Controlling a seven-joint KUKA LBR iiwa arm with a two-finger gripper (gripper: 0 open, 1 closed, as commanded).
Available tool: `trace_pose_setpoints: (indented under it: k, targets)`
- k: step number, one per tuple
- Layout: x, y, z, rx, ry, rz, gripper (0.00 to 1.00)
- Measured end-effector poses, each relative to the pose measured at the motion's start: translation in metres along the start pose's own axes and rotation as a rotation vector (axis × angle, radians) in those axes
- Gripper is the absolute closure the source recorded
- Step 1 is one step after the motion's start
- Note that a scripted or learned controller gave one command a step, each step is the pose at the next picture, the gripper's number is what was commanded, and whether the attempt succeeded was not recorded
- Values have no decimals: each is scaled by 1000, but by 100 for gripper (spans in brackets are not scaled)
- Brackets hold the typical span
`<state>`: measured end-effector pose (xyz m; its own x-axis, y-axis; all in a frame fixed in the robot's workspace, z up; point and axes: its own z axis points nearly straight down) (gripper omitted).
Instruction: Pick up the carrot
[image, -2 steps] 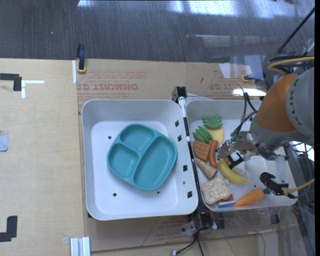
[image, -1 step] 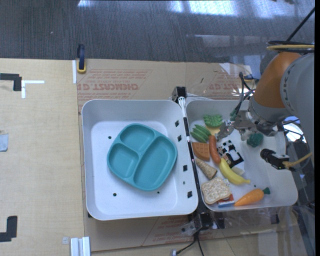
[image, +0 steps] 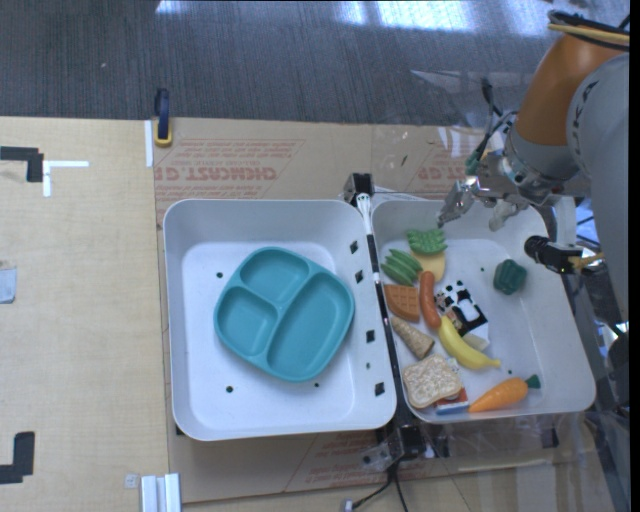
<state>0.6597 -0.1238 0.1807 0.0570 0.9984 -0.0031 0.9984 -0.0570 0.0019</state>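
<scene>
Camera view: orange plastic carrot with green stub top (image: 503, 392) lies flat in the right white bin (image: 560, 330), in the bin's near right corner, green end pointing toward the right wall. Nothing is touching it except possibly the slice of brown toast (image: 432, 381) just beside its tip; can't tell if they make contact.

Also in the right white bin, all further from the carrot: yellow banana (image: 462, 343) just up-left of the carrot, red sausage (image: 429, 299), waffle piece (image: 403, 300), tan wedge (image: 412, 337), green pea pods (image: 402, 265), a green-topped yellow item (image: 429, 245) by the bin's far wall, a black-and-white block (image: 462, 306), and a dark green pepper-like piece (image: 510, 277) on its own near the right wall.

Pincer (image: 478, 195) hangs over the far edge of that bin, well apart from the carrot, at the opposite end. Fingers are too small and cluttered to read: can't tell how far they're spread. Nothing visibly between them.

Left white bin (image: 190, 300) beside it holds a teal three-compartment plate (image: 285, 312). Both bins sit on the desk (image: 70, 330).
</scene>
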Motion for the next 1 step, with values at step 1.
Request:
trace_pose_setpoints:
  k: [1]
  targets:
    - [-10,-66,-57,4,1,-41,0]
